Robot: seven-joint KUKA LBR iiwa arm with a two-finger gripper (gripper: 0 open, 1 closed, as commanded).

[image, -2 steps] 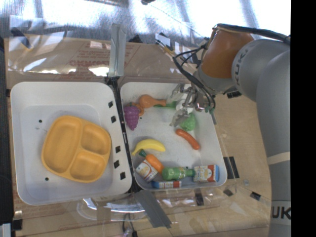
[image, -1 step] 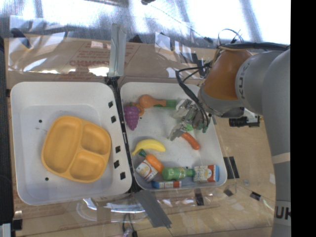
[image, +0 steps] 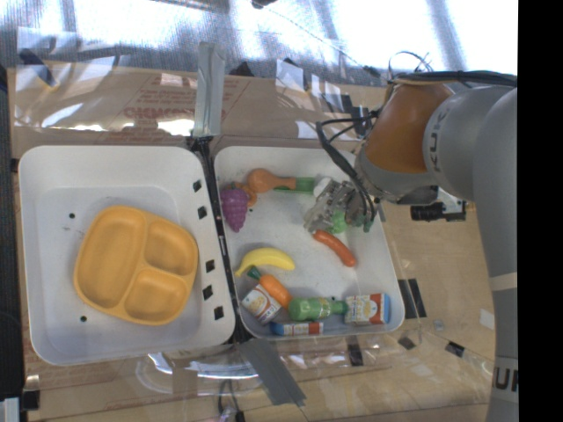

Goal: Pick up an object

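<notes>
The worktop (image: 440,323) is a pale wood-coloured surface, and flattened brown cardboard (image: 132,104) under glossy plastic sheeting lies behind the two white bins. Strips of grey tape (image: 208,90) run down to the seam between the bins, and bright light washes out the top of the scene.

The left bin (image: 44,236) holds a yellow divided plate (image: 136,264), sitting a little askew.

The right bin (image: 387,262) is crowded. An orange carrot with a green top (image: 273,182) lies along the far side, with a purple bunch of grapes (image: 234,207) just beside it near the dividing wall. A banana (image: 266,259) lies in the middle. Along the near wall sit a small jar with an orange lid (image: 262,298), a green bottle (image: 315,308) and a small carton (image: 368,308). A red-orange chilli pepper (image: 335,247) lies toward the right.

The grey arm (image: 475,148) reaches in from the right, and its gripper (image: 339,209) hangs low over the right bin, just above the chilli pepper's upper end. I cannot tell whether its fingers are open or closed, or whether anything is between them.
</notes>
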